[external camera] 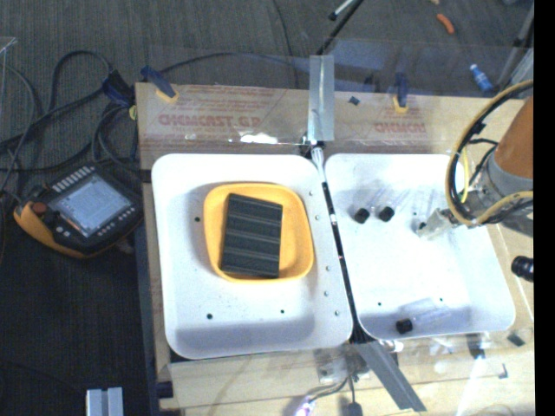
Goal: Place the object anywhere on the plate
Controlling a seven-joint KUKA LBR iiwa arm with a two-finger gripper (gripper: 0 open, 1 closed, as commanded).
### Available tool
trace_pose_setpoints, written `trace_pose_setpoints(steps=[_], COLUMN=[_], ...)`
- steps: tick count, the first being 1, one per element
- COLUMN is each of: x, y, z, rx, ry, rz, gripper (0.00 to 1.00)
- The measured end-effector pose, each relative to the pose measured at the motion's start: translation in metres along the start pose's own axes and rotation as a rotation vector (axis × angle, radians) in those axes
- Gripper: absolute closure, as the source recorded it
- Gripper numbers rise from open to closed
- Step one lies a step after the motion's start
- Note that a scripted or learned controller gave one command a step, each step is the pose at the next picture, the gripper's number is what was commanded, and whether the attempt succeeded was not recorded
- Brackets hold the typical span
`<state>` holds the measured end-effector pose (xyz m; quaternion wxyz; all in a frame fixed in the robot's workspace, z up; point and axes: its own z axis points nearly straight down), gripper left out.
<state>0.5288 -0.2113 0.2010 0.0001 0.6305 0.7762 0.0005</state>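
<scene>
Plate [299, 232]: yellow, squarish, in the left bin [173, 258], roughly centred, a bit toward 12 o'clock of the bin.
Object [252, 235]: dark ribbed rectangular block, lying flat on the plate, long side running 12 to 6, all of it inside the plate's rim.
Arm [520, 159]: enters at 3 o'clock of the view, grey with orange band, yellow and black cables looped around it.
Claw [431, 224]: pale tip over the right bin [434, 276], in its 2 o'clock part; too small and blurred, cannot tell how it is set.
Object vs claw: block sits at 9 o'clock from the claw, well apart, across the divider between the bins; nothing seen at the claw's tip.
Right bin contents: two small black knobs [372, 215] near 11 o'clock, just to the claw's 9 o'clock side; a clear tube with a black cap [422, 317] near 6 o'clock.
Outside bins: handheld controller [80, 211] with lit screen at 9 o'clock on the floor, black cables around it.
</scene>
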Motion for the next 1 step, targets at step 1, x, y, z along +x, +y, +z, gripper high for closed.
trace_pose_setpoints(steps=[1], x=[0.0000], y=[0.0000], z=[0.0000], rx=[0.000], ry=[0.000], rz=[0.000], gripper=[0.00])
